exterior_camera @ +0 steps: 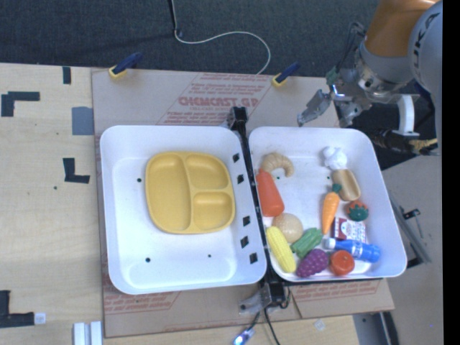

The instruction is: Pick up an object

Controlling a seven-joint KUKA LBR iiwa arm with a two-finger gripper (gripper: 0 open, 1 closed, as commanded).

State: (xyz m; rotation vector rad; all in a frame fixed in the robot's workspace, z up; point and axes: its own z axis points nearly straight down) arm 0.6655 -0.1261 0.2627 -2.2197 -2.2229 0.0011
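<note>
Toys to pick from: they all lie in the right bin (381, 185), none of them in my grasp.
Left column of that bin: a croissant (277, 164) at the top, a red sausage (269, 193) under it, then a pale round bun (287, 226) and a corn cob (281, 249) near the front wall.
Right column: a small white piece (333, 157), a hot dog (346, 184), a carrot (329, 213), a strawberry (356, 210), a red carton (351, 230), a blue-and-white tube (353, 248) and a tomato (342, 262).
Front middle: a green pod (307, 240) touching purple grapes (313, 263).
Crowding: the front pieces lie packed against one another; the croissant has bare floor around it.
Left bin (115, 214): holds a yellow divided plate (190, 192).
My gripper (332, 104): above the back rim of the right bin, outside it, well apart from the toys; fingers spread, nothing between them.
</note>
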